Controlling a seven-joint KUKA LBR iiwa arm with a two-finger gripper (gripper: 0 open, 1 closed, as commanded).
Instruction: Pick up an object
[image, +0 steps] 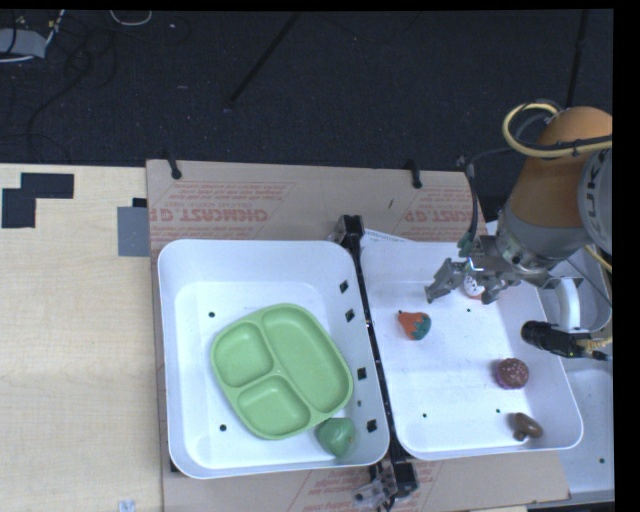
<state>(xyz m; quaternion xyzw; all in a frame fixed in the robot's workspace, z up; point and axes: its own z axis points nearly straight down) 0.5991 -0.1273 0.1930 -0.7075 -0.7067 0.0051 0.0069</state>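
In the left bin (185, 300), well to the left of the fingers, a green plate (280, 372) with three sections lies flat, and a small green lump (336, 436) sits at its lower right edge. In the right bin (450, 430), a red and green toy (413, 325) lies just below and left of the fingers. The gripper (462, 280) hangs over the bin floor with its fingers spread apart and nothing between them. Below and right of the fingers rest a dark red ball (511, 374) and a brown piece (524, 427).
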